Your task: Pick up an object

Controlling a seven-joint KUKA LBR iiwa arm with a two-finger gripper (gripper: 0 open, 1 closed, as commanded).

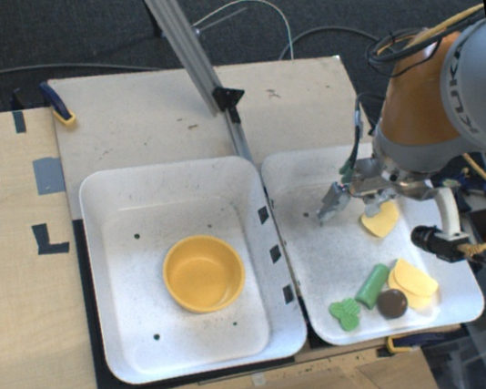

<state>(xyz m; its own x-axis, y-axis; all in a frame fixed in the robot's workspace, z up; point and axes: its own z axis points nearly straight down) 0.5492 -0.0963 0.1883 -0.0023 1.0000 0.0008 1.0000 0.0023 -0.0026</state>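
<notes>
Green cylinder (372,286) lies bottom right, beyond it the open, empty end effector (330,207).

The KUKA arm (435,101) runs off the frame's right side, its body beyond the orange band cut away. It covers the right bin's (314,177) upper right corner and far rim. The gripper (333,206) reads as a small grey blur, too indistinct to tell how it is set. A yellow heart-shaped piece (381,221) lies partly under the wrist hardware. A brown round object (391,303) overlaps a yellow block (414,280), hiding its lower left edge. A grey pole (185,41) leaves the top edge. Orange clamps (59,103) are too small to make out
</notes>
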